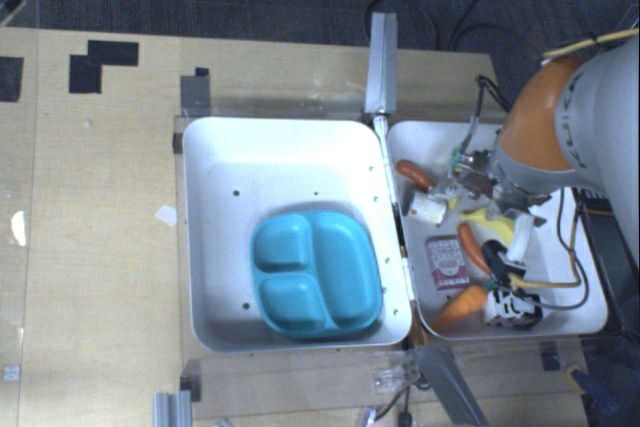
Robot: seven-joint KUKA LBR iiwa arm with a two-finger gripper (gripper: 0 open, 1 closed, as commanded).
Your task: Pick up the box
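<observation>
Two shallow white bins sit side by side on the wooden bench [100,215]. The left bin [215,165] holds one item: a blue three-compartment tray [318,273], lying flat toward the near right of the bin floor.

The right bin [590,315] holds several small items. A small flat box [447,258] with a dark red printed face lies on the bin floor near the middle, just left of an orange-red sausage-shaped piece [474,248]. An orange carrot-shaped piece [461,307] lies in front of the box, near the bin's front wall. A second sausage-shaped piece [416,175] lies toward the back left. A small white block [428,210] sits between that piece and the box. A yellow item [500,220] is partly covered by the arm. A black-and-white patterned object [515,305] rests at the front, beside the carrot piece.

The gripper [472,177] is low over the rear of the right bin, apart from the box. Whether its jaws are spread or closed cannot be told.
</observation>
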